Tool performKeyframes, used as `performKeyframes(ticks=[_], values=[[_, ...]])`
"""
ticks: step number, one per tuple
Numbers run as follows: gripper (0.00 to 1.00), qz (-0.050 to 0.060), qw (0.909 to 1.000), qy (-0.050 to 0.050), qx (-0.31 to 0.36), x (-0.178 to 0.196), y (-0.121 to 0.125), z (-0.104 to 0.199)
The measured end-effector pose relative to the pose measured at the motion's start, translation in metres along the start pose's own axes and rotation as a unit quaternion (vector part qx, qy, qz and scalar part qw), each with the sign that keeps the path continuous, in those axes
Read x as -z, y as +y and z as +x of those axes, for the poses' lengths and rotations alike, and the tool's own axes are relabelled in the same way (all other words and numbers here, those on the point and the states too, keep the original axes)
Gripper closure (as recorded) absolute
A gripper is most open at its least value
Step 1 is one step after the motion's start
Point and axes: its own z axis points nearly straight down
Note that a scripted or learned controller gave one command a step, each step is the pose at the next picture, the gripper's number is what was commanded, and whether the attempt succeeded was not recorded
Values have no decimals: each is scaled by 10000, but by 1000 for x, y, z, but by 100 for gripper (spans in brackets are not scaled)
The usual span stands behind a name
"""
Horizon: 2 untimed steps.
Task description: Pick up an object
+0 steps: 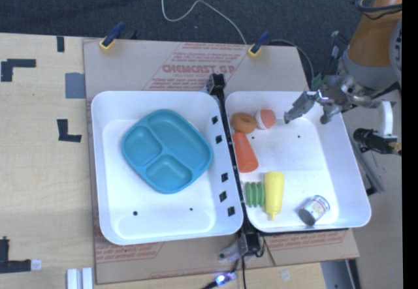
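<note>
White right bin point(339, 170) middle bare; tool point(307, 106) over far edge.

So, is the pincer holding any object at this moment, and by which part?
Nothing is held. The pincer hangs over the right bin, near the small red and white item, with nothing between its fingers.
</note>
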Motion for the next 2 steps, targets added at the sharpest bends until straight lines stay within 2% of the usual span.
performKeyframes(ticks=[1,2], values=[[0,-54,10000,-11,16,6,2,0],[0,-21,10000,-5,17,-61,3,5]])
